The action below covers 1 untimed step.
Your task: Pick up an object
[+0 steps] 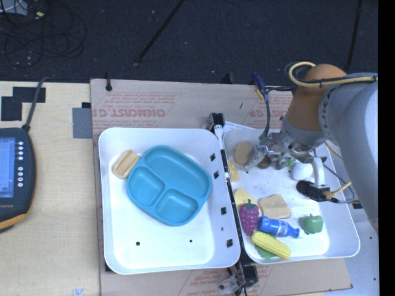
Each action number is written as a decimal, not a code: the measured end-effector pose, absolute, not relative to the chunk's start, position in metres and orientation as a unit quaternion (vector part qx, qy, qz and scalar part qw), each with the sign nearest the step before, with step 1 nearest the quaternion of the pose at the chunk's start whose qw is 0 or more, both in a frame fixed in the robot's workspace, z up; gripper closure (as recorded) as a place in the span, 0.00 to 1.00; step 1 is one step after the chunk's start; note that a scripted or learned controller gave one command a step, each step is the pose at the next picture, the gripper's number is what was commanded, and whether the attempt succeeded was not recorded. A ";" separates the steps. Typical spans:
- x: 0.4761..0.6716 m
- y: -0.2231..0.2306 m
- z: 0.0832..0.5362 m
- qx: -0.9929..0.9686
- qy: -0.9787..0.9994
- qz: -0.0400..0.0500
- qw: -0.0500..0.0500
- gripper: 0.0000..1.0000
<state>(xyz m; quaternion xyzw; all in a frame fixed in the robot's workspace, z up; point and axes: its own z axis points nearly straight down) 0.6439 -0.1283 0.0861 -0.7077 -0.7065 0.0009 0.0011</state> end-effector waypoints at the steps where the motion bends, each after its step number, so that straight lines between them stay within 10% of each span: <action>1: 0.644 -0.102 0.086 -0.707 -0.708 0.001 0.001 0.00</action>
